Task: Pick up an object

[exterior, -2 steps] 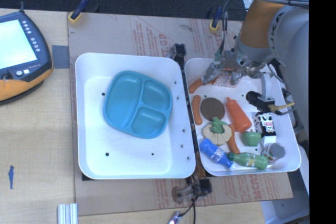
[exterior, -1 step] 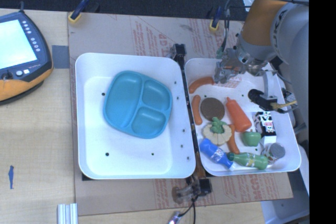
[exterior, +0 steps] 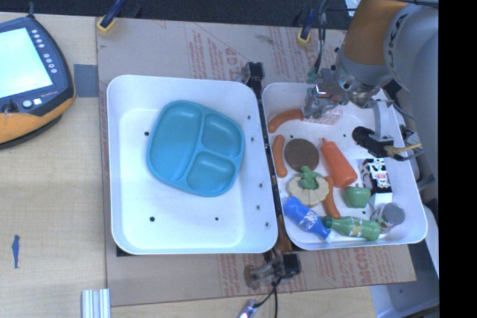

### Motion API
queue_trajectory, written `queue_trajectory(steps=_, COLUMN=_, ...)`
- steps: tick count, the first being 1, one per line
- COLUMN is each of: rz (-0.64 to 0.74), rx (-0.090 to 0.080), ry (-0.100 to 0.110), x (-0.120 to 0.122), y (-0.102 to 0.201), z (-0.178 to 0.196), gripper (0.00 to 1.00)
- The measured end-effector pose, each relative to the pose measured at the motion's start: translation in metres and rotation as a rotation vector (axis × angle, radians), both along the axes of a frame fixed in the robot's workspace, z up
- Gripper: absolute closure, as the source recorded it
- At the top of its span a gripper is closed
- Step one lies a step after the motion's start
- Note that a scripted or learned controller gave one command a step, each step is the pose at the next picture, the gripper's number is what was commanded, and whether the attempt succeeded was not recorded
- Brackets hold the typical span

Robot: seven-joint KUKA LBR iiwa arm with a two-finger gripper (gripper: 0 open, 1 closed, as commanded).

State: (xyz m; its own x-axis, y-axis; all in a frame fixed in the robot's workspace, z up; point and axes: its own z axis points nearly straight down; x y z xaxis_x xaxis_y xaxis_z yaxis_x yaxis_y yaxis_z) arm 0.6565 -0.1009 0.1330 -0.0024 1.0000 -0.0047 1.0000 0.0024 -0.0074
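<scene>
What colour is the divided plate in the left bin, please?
Light blue, plain with no pattern; the plate shows best in the camera view.

- The robot arm (exterior: 417,33) is big, round and grey.
- A wide orange band (exterior: 373,22) wraps around it above the wrist.
- Thin black cables (exterior: 326,7) loop along the orange part.
- The gripper (exterior: 319,104) is small, made of shiny grey metal.

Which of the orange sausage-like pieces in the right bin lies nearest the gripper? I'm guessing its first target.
The curved one at the bin's top left, just left of the gripper; the other two lie lower.
</scene>
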Motion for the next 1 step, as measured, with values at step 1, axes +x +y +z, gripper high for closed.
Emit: queue_trajectory(steps=1, rz=0.003, rx=0.003, ry=-0.001, x=-0.0009, y=0.0062, z=-0.0420, gripper=0.00)
